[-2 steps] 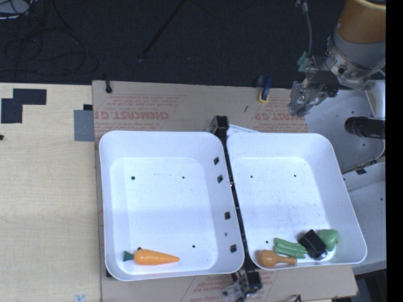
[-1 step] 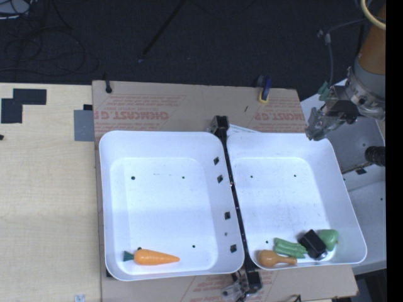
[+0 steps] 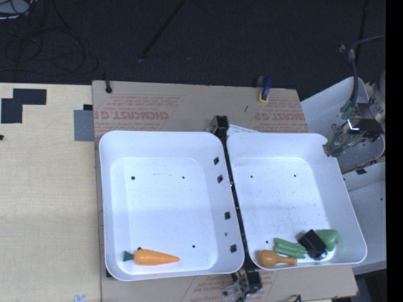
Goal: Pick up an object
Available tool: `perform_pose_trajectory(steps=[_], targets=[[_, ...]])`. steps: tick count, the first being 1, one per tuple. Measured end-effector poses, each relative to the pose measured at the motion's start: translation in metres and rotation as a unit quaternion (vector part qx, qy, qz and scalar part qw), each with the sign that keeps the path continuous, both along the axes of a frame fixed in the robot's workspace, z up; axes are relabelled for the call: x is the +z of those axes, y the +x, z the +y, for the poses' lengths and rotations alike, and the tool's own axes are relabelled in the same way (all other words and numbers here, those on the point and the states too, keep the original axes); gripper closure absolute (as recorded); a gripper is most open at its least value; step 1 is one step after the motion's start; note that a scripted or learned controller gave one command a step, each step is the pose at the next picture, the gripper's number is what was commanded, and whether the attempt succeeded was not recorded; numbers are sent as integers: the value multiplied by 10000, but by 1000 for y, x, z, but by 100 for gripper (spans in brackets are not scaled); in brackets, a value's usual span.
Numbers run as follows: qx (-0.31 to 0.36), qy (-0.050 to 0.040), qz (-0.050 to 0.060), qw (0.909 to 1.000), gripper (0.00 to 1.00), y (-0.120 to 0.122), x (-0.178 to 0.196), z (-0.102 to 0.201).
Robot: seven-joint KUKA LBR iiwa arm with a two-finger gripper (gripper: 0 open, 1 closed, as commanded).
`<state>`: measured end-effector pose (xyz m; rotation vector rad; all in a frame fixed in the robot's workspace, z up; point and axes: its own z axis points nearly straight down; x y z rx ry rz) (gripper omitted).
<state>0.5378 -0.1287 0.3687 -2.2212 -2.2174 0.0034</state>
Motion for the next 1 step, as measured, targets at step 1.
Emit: perform_pose_trajectory(steps=[1], targets=[[-21, -8, 5, 10000, 100, -20, -18, -69]])
